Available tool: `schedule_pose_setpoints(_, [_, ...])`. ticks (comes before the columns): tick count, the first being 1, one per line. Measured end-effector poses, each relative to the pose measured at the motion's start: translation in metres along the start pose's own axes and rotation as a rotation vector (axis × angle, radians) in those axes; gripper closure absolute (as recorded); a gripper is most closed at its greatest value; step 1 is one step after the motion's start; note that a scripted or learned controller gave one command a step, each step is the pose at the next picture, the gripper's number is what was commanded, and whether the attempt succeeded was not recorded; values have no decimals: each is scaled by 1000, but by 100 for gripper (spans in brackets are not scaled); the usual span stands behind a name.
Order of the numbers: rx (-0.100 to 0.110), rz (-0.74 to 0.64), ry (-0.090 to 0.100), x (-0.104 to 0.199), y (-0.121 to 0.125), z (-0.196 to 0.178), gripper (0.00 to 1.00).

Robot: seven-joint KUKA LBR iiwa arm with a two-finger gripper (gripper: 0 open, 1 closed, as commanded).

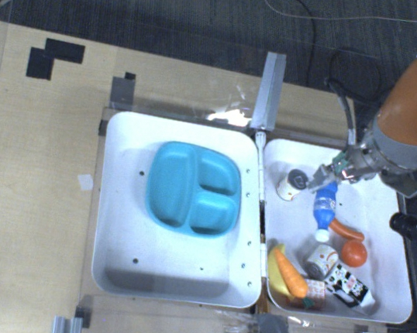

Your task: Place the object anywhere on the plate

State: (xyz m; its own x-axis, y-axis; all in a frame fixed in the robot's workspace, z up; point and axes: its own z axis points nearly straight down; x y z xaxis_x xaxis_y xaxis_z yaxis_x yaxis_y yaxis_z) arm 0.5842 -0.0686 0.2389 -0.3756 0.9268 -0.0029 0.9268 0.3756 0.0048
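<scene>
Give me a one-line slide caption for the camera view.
KUKA arm's end effector hovers over the blue bottle in the cluttered right bin; the blue plate waits in the left bin.

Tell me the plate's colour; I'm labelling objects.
Light blue plate, seen in the camera view, left bin.

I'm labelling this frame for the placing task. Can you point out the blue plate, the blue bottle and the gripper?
blue plate point(193, 188): camera view, on its centre divider, left bin.
blue bottle point(325, 204): camera view, on its body, right bin.
gripper point(337, 168): camera view, at its fingertips, above the bottle.
</scene>
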Motion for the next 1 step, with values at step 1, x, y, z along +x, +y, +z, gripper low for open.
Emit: schedule_pose_setpoints(1, [-1,-91,1,45,60,30,100])
